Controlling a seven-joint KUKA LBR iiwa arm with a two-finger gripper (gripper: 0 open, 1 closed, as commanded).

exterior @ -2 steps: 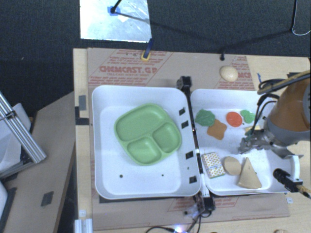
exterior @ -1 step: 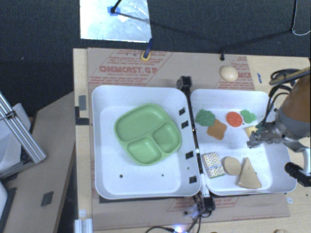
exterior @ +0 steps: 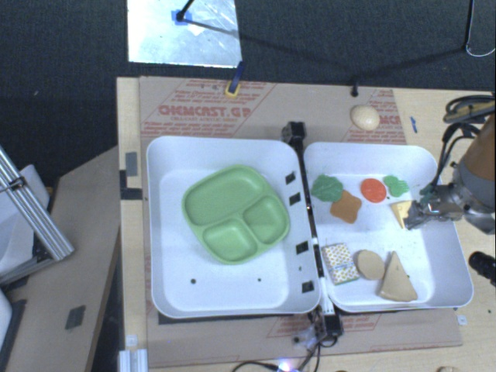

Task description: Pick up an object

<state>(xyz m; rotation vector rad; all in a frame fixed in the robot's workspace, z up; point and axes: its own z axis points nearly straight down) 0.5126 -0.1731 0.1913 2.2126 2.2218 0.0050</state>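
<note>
**Q:** Gripper [exterior: 415,214] and arm: where did they stand, and what did the fingers show?

**A:** Reaching in from the right edge, the grey arm [exterior: 477,184] hung over the right side of the right bin [exterior: 446,242]. Its dark tip sat low at that bin's right part, just beside a small yellow wedge [exterior: 400,212], perhaps touching it. Whether the fingers were spread or closed could not be told, and no item was seen between them.

**Q:** What lay in the right bin?

**A:** Toward the back, left to right: a green leafy piece [exterior: 327,187], a red round piece [exterior: 373,191] and a smaller green piece [exterior: 396,184]. An orange-brown square piece [exterior: 346,207] lay just in front of the leafy piece, touching it. Along the front: a pale speckled block [exterior: 339,263] by the divider, a tan round piece [exterior: 370,265] just beside it, and a tan triangular wedge [exterior: 397,278] touching the round piece.

**Q:** And the left bin?

**A:** The left bin [exterior: 174,285] held a green compartment plate [exterior: 235,214], lying flat near its middle, well apart from the gripper.

**Q:** Anything outside the bins?

**A:** A pale egg-shaped object [exterior: 365,117] rested on the bench behind the right bin. A silvery sheet [exterior: 184,22] lay farther back on the dark floor.
</note>
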